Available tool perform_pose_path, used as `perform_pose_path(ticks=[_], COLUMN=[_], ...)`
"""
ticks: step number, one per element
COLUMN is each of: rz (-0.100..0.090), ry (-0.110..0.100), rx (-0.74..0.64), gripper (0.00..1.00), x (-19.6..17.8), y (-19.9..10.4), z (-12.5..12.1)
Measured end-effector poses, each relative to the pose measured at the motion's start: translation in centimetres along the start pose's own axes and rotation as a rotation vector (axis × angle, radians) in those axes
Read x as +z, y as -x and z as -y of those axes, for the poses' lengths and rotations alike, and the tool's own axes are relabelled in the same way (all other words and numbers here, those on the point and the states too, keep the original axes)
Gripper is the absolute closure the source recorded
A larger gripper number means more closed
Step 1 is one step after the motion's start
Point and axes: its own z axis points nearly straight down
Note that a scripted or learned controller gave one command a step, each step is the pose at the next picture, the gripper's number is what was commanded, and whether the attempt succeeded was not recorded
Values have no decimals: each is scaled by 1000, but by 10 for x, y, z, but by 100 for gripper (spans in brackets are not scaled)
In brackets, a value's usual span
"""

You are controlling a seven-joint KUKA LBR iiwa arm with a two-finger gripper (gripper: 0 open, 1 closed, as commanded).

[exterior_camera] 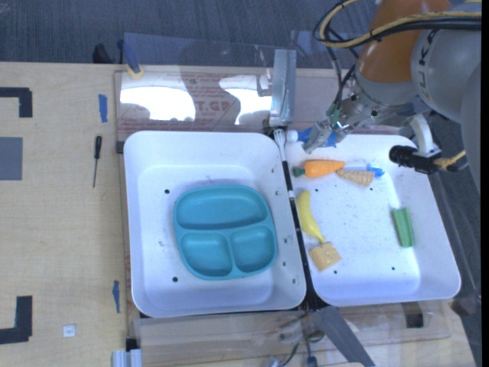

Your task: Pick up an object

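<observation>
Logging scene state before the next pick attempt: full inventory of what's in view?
bins: 2, white, side by side on the bench
divided plate: 1, teal, in the left bin
carrot: 1, orange, right bin, far side
cone-shaped piece: 1, tan, right of the carrot
banana: 1, yellow, right bin, left side
block: 1, tan-yellow, below the banana
green piece: 1, green, right bin, right side
screwdriver: 1, black, on the bench, left
gripper: 1, grey, over right bin's far edge
</observation>
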Motion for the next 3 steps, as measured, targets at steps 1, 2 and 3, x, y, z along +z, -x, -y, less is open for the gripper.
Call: perform_pose_path(ticks=[1, 2, 3], rz=[0, -6, -1], ry=[-12, -16, -3], rx=[136, -192, -240], gripper=[100, 100, 100], x=[4, 67, 2], y=[44, 72, -4], z=[21, 35, 0])
